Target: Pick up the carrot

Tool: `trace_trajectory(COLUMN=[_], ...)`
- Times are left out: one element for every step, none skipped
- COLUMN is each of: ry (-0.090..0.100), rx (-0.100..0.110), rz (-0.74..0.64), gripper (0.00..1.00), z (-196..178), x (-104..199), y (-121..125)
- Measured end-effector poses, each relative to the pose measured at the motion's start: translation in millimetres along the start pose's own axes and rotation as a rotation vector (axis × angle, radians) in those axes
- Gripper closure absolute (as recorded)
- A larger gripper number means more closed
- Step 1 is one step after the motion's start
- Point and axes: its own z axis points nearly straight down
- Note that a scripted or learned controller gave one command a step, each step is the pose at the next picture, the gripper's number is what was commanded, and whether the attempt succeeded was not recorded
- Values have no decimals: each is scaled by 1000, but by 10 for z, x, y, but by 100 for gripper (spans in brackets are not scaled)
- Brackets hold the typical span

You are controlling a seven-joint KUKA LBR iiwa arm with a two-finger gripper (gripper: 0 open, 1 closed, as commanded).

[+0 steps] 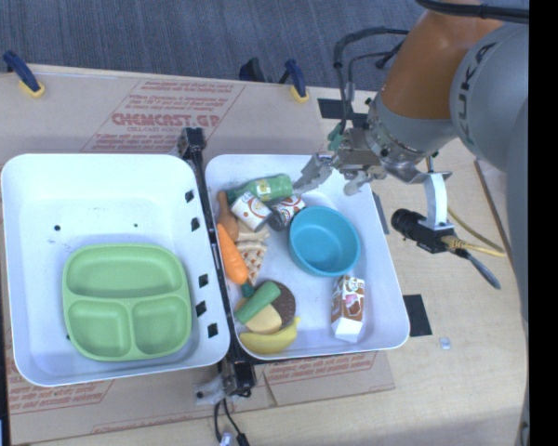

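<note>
End effector (324,167) poised over the upper edge of the right bin (395,291), fingers (313,169) slightly parted, gripping nothing, touching nothing that can be made out. Just below-left of the tips: a green bottle (272,189) lying on its side, a small can (285,214), and the blue bowl (324,240) directly beneath the wrist. Carrot (231,254) further off, down and to the left from the tips, hard against the bin's left wall beside the divider. Long axis running roughly top to bottom of the view, slightly slanted, thick end lower. Crowded on its right by a waffle-patterned toy (253,254); banana (268,339) beyond its lower end. Likely needs a leftward, downward reach with fingers closing across the carrot's width, wall clearance tight. Green tray (126,300) in the left bin (37,184), well apart.
</note>
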Motion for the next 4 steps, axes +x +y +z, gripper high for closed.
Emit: trace_trajectory(ry=[0, -1, -2, 2], rx=[-3, 5, 2, 5], rz=[-75, -222, -135, -187], gripper=[0, 0, 0, 0], z=[-163, 805, 843, 1596], x=[509, 1339, 736, 187], y=[-412, -570, -670, -280])
